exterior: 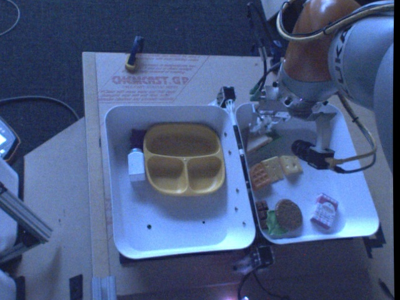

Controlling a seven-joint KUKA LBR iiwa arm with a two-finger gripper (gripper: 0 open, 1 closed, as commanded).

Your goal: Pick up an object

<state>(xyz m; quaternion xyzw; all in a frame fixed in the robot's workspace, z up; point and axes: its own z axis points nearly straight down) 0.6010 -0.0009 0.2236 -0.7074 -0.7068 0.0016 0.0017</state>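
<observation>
My gripper (264,125) hangs over the back left part of the right bin (356,186), under the orange band of the arm. Just below it lies a pale wedge of toy bread (259,144). It is too dim to tell whether the gripper touches the wedge. Further forward lie a waffle-like cracker (262,174) and a yellow cheese piece (290,165). A toy burger (287,216) on a green leaf sits near the front, with a red and white packet (325,211) to its right.
The left bin (119,199) holds a yellow divided plate (184,158), a small white bottle (136,165) and a dark item behind it. A black cylinder with a cable (310,153) sticks out beside the arm. A clamp (226,95) sits on the bins' shared rim.
</observation>
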